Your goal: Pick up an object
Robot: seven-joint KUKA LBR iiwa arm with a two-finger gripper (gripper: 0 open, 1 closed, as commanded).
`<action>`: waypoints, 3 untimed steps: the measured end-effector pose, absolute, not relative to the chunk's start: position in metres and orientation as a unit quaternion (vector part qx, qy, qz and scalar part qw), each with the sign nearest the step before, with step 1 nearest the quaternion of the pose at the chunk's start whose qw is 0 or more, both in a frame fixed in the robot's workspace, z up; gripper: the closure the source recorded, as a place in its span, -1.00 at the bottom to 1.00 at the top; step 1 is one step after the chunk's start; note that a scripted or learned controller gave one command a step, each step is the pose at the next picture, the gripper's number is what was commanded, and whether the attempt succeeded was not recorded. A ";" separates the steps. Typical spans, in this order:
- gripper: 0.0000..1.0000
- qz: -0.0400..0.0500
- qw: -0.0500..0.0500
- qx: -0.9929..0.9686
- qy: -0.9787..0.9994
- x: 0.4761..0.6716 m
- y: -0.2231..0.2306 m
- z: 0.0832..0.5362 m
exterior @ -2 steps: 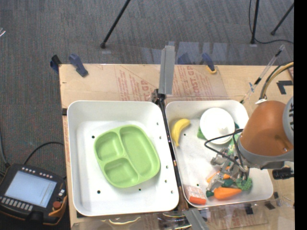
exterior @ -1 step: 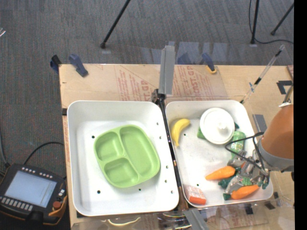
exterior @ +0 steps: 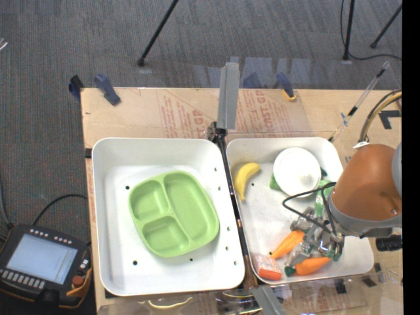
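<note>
My gripper (exterior: 321, 243) is low in the front right part of the right bin (exterior: 262, 143), under the arm's orange band (exterior: 367, 182). It hangs between two orange carrots: one carrot (exterior: 287, 244) lies just to its left, the other (exterior: 312, 265) just in front of it. From this angle I cannot make out whether either carrot is touched. A yellow banana (exterior: 246, 177) lies at the bin's back left. A white round bowl (exterior: 297, 169) sits at the back, with a green piece (exterior: 274, 184) peeking out beside it. A small red and white item (exterior: 268, 267) rests at the front edge.
The left bin (exterior: 157, 143) holds a green divided plate (exterior: 174, 213). A grey upright post (exterior: 228, 100) stands behind the wall between the bins. A teach pendant (exterior: 42, 261) lies off the bench at lower left. Cables loop by the wrist.
</note>
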State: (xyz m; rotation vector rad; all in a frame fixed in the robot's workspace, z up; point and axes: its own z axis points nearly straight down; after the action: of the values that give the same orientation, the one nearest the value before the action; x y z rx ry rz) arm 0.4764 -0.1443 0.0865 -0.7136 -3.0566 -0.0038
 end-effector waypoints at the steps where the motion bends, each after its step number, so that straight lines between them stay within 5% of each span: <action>1: -1.00 0.005 0.000 -0.269 -0.963 0.474 -0.092 0.086; 2: 1.00 0.002 0.002 -0.267 -0.964 0.474 -0.089 0.095; 3: 1.00 0.000 0.001 -0.389 -0.921 0.516 -0.088 0.087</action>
State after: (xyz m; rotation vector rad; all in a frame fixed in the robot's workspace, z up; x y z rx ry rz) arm 0.5158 -0.0877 0.0868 -1.2202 -2.8930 0.0005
